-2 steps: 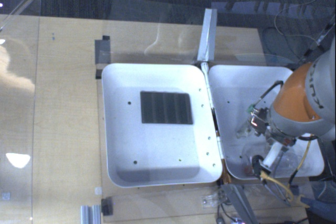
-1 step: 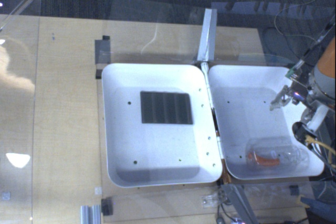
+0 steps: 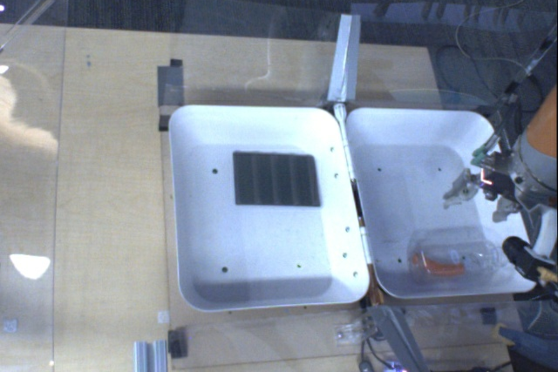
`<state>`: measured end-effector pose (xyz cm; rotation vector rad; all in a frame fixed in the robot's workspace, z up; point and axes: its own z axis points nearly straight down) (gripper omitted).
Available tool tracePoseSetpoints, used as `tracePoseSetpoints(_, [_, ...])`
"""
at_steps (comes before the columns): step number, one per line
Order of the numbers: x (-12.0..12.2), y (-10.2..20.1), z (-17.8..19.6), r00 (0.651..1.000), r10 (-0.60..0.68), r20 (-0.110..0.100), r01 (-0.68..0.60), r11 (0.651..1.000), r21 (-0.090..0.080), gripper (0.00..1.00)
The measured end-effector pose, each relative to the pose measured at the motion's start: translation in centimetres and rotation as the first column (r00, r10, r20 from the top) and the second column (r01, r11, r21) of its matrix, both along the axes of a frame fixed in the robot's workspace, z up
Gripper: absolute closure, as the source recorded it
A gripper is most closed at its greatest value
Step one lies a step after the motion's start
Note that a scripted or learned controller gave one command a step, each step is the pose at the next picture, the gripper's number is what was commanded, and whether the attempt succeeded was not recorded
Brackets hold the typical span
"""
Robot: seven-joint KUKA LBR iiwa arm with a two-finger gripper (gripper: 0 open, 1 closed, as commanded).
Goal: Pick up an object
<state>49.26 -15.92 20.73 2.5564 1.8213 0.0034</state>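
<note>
A clear plastic object with an orange piece inside (image 3: 449,260) lies near the front wall of the right bin (image 3: 392,144). A dark grey ribbed rectangular pad (image 3: 275,179) lies flat in the middle of the left bin (image 3: 196,187). My gripper (image 3: 478,187) hangs over the right side of the right bin, behind and a little to the right of the clear object. Nothing is seen held in it.
The arm with its orange band (image 3: 542,135) comes in over the right bin's right wall. A metal post (image 3: 343,57) stands behind the seam between the bins. Cables (image 3: 488,39) hang at the back right. Wooden bench top (image 3: 87,187) lies to the left.
</note>
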Motion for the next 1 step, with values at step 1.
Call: tracePoseSetpoints(1, [3.01,-3.64,-3.15,0.985,0.174,0.0,-0.174,0.985,-0.001,0.0])
